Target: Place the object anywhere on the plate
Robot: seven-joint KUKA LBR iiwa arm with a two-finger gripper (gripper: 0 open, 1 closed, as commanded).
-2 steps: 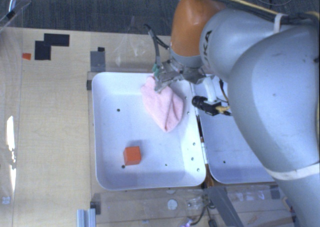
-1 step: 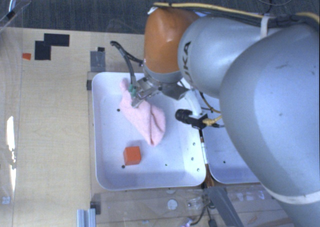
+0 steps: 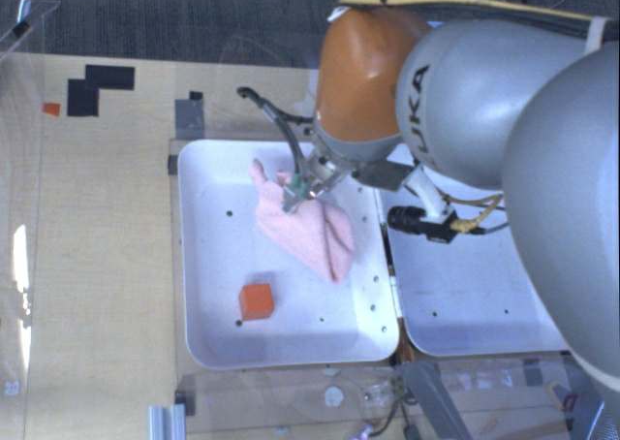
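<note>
A pink cloth (image 3: 315,230) lies crumpled in the left white bin (image 3: 208,235), stretching from the bin's upper middle down toward its right side. My gripper (image 3: 294,194) reaches in from the right and is down on the cloth's upper end. Its fingers are pinched together, with pink fabric bunched between them. An orange cube (image 3: 257,301) sits on the bin floor toward the near left, well apart from the gripper and the cloth.
The right white bin (image 3: 484,302) lies under the arm's large grey body and orange band (image 3: 363,79). A black cable connector (image 3: 421,223) hangs over the wall between the bins. Wooden bench surface (image 3: 97,235) extends to the left.
</note>
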